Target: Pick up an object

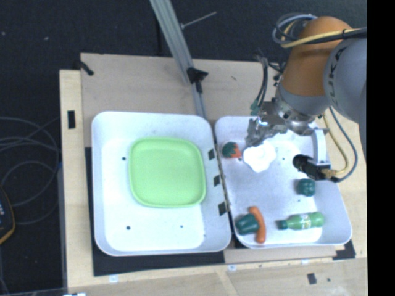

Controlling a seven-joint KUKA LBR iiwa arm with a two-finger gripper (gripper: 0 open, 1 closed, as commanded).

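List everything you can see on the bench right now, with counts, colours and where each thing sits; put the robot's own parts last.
Bins: 2, white, side by side; left bin, right bin.
Plate: 1, light green, flat in the middle of the left bin.
White object: 1, white, upper middle of the right bin, just below the gripper.
Small ball-like toy: 1, green and orange, by the right bin's left wall.
Bottle: 1, green, lying on its side near the right bin's front.
Green and orange toy: 1, at the right bin's front left.
Small green object: 1, right side of the right bin.
Arm: 1, grey with orange band, over the right bin.
Gripper: 1, above the white object.
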